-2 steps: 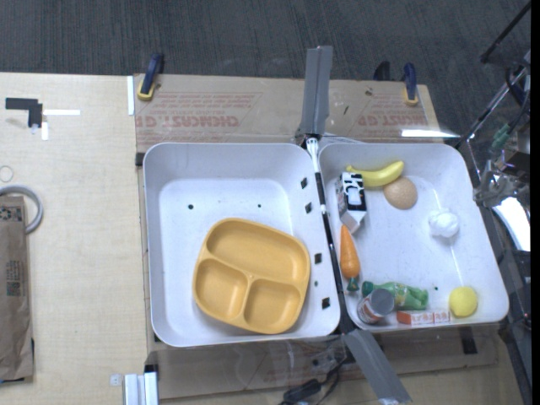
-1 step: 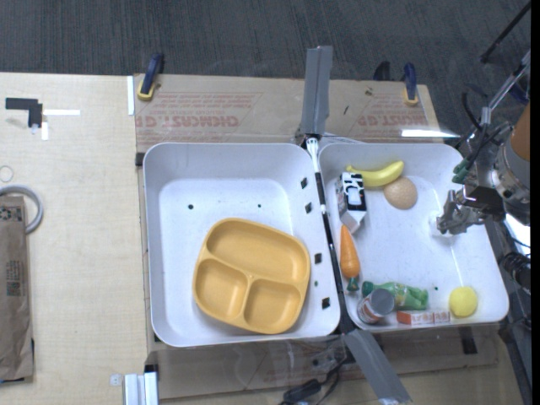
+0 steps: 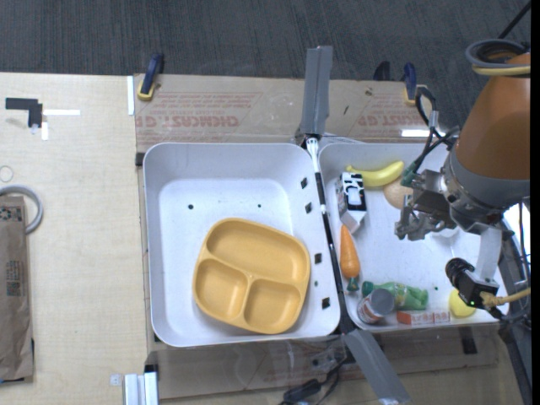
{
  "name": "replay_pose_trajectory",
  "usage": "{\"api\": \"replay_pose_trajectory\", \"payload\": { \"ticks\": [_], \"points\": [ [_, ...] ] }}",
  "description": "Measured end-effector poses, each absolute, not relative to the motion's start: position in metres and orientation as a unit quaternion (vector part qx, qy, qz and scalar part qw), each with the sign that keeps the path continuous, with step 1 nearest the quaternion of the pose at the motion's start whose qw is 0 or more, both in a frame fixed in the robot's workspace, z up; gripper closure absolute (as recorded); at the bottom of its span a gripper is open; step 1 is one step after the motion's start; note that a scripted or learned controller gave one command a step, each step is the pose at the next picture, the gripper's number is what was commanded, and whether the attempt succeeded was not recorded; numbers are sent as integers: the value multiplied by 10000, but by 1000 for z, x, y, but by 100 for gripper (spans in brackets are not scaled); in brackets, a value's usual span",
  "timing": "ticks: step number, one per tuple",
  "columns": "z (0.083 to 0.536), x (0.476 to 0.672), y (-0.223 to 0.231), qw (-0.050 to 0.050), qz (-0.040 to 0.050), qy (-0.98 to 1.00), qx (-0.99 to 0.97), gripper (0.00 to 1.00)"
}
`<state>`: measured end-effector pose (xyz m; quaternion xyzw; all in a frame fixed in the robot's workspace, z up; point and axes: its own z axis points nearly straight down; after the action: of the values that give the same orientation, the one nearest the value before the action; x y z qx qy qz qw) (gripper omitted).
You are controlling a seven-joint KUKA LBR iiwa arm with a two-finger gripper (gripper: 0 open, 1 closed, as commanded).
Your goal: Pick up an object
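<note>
Two white bins side by side on the bench. Left bin (image 3: pixel 164 226) holds a yellow three-compartment tray (image 3: pixel 251 274), sitting toward its near right part. Right bin (image 3: pixel 384 326) has the small stuff: banana (image 3: pixel 377 175) near the far edge, black-and-white carton (image 3: pixel 353 199) along the left wall, carrot (image 3: pixel 349 254) just nearer along that same wall, can (image 3: pixel 375 304) and a green packet (image 3: pixel 409 294) by the near edge, a red-and-white bar (image 3: pixel 422 317) touching the near rim, a small yellow item (image 3: pixel 461 304) at the near right corner. Gripper (image 3: pixel 417 219) hangs over the middle-right of the right bin, above bare floor, nothing seen between its fingers; open or closed, cannot tell. Tan rounded object (image 3: pixel 396 194) just beside it, by the banana.
</note>
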<state>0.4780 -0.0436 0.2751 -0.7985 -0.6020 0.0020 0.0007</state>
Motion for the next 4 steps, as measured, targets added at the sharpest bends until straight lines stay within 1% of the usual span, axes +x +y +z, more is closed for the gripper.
{"api": "replay_pose_trajectory", "payload": {
  "ticks": [1,2,3,4],
  "points": [
    [249,477,-122,11,25,-5510,-8345,100],
    [91,486,-166,8,9,-5010,-8655,100],
    [187,477,-211,8,18,-4313,-9022,100],
    [274,486,-212,4,18,-4767,-8790,100]
  ]
}}
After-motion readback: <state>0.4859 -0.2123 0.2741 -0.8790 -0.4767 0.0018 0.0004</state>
